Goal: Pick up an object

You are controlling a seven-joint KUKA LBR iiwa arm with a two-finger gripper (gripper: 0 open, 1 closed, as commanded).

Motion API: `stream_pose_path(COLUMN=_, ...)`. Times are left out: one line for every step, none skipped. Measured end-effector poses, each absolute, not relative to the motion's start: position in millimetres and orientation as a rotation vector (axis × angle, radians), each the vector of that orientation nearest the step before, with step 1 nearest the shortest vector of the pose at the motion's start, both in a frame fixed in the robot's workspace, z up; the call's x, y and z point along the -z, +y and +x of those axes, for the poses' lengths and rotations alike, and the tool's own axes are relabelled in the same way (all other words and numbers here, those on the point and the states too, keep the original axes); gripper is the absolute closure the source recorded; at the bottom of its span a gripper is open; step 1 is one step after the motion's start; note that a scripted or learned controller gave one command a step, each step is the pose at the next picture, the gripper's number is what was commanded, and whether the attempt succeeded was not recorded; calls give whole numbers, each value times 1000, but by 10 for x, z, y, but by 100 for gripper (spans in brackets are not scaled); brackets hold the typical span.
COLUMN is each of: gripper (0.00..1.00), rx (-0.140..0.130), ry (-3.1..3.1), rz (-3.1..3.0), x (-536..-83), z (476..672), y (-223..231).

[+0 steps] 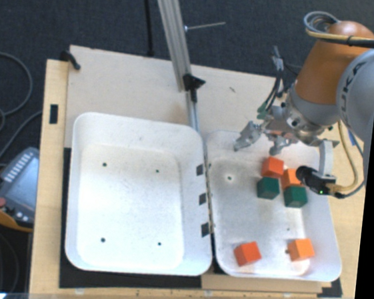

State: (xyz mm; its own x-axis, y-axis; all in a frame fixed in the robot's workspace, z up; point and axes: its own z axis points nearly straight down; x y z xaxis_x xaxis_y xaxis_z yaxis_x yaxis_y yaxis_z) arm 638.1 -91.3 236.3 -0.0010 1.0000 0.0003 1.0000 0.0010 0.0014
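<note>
Camera view shows the gripper (263,141) apparently spread and empty above the right bin (234,204); it should centre over the orange block (273,167) before descending.

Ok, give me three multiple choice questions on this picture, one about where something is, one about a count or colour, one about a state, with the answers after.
1. Which bin holds the blocks?
A. the left bin
B. the right bin
C. both bins

2. How many green blocks are there?
A. one
B. two
C. four

3. What is the gripper doing?
A. standing open with nothing between its fingers
B. clamped on an orange block
C. clamped on a green block

Answers:
1 B, every block lies in the bin on the arm's side.
2 B, one green block and another lie side by side among the orange blocks.
3 A, its fingers are spread over the bin's far edge, clear of the blocks.
</note>
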Motion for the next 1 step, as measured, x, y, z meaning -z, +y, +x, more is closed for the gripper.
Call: stream_pose_path(gripper=0, rx=10, ry=2215, rz=2230, x=-1852, z=6002, y=-1594)
